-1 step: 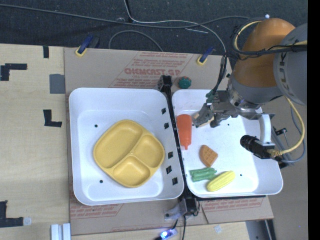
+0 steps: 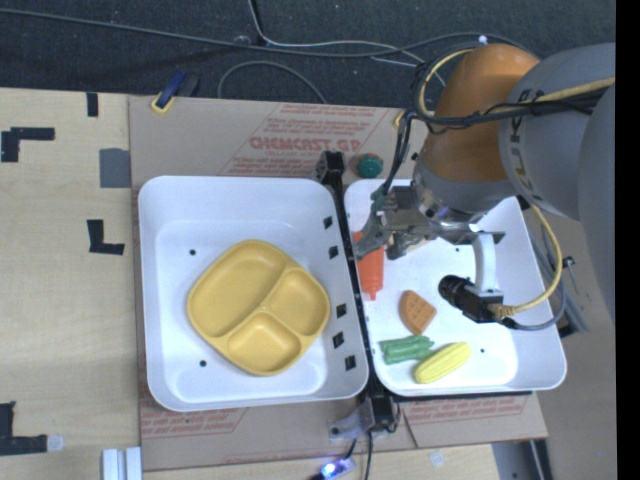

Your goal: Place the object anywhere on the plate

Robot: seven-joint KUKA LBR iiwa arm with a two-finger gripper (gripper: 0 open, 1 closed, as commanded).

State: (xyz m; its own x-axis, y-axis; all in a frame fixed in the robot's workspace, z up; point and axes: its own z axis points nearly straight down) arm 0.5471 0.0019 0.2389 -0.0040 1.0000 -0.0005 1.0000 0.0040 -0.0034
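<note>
A yellow divided plate (image 2: 258, 306) with three compartments lies in the left white bin (image 2: 170, 203), tilted diagonally and sitting roughly in the middle of the bin floor. The right white bin (image 2: 530, 363) sits flush against it, the two sharing a dark seam with small black clips.

The grey arm (image 2: 560, 128) with its orange band (image 2: 478, 93) reaches in from the right and bends over the upper part of the right bin. Its end effector (image 2: 378, 240) hangs at the left edge of that bin, just beside the seam. An orange-red toy carrot (image 2: 372, 273) stands directly below it, its upper end meeting the end effector's tip and its lower end pointing down toward the bin floor near the left wall. Whether the end effector is clenched on the carrot or merely touching it cannot be told from this angle.

Further down the right bin lie an orange waffle-textured toy (image 2: 417, 312), a green toy pea pod (image 2: 405, 348) and a yellow toy corn cob (image 2: 442, 362), the pod and cob just beside each other near the front wall. A black cylindrical part with a cable (image 2: 466, 298) hangs from the arm above the bin floor. A small teal ball (image 2: 371, 165) rests on the cardboard sheet (image 2: 280, 138) covering the desk, behind the bins.
</note>
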